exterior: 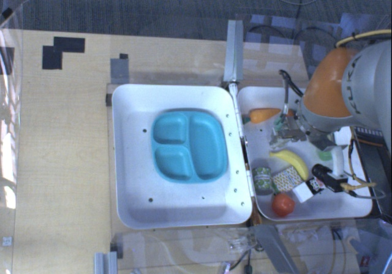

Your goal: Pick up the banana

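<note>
Camera view: the banana (290, 161) lies in the right bin (343, 208), just below the gripper (286, 133), which hangs over the bin's upper middle; whether its grip is released or clenched cannot be told. Near the banana lie a small can (262, 179), a patterned packet (286, 178) and a red tomato (282, 205). An orange piece (264, 115) sits near the bin's top. The left bin (131, 144) holds a blue divided tray (187, 146).
</note>
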You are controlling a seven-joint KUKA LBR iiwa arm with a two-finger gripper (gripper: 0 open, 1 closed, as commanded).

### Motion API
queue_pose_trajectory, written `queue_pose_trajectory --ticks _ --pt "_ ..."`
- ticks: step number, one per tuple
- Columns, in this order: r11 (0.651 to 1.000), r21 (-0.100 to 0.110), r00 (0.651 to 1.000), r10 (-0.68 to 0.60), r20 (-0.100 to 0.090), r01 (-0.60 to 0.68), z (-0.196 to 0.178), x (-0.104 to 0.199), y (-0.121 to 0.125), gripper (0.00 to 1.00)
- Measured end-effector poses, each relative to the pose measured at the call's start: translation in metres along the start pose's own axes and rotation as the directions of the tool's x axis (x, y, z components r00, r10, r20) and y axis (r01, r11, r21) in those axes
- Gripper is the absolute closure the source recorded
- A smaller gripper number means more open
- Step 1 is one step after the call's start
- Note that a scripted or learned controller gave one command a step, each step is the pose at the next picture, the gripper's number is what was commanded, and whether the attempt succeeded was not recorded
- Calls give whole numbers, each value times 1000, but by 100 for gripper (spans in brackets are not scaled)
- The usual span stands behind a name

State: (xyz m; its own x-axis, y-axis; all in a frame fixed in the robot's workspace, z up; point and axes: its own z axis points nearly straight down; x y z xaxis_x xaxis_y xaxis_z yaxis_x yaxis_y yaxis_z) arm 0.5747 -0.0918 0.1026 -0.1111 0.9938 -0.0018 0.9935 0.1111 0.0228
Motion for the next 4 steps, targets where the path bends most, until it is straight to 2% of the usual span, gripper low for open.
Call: queue_pose_trajectory --ticks 1,2,3,4 --pt "996 14 996 -90 -2 90 -85 26 -24 100" --pt "996 14 996 -89 -2 89 -85 26 -24 0" --pt "988 10 988 155 2 -155 11 -6 -85 0" --pt "992 10 992 124 2 -124 12 8 -48 0"
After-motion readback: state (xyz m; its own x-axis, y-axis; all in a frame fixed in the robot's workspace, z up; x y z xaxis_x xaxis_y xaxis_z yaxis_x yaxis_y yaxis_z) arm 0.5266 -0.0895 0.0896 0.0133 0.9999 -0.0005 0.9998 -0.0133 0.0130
